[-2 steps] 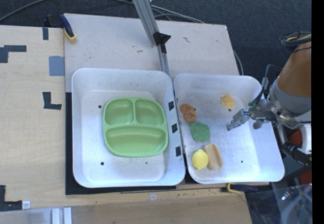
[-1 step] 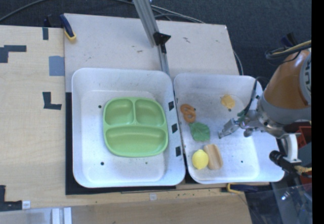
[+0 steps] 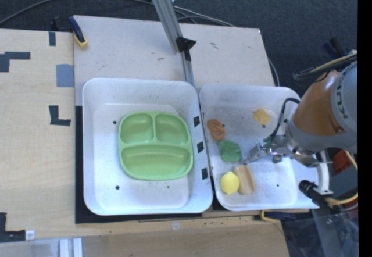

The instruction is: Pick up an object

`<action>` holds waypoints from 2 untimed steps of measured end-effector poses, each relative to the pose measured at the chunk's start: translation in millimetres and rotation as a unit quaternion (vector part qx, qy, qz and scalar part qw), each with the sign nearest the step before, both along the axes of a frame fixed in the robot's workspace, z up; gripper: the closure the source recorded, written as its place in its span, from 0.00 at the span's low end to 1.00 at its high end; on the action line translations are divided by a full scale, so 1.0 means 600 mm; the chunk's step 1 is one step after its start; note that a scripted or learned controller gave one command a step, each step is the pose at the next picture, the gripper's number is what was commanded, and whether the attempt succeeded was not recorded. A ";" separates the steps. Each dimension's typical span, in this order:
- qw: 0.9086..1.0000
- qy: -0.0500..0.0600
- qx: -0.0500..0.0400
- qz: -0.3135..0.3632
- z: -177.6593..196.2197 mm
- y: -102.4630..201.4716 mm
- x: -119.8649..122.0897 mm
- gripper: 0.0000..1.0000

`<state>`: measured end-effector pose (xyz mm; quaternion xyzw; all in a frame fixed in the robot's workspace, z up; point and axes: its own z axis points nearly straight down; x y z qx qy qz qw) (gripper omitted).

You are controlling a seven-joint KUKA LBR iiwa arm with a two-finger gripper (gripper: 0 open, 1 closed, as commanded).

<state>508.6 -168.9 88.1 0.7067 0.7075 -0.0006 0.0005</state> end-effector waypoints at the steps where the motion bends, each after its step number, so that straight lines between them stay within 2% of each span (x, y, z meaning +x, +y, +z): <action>1: 1.000 0.000 0.001 0.000 0.019 0.001 0.000 1.00; 2: 1.000 -0.002 0.000 0.000 0.108 -0.002 0.017 1.00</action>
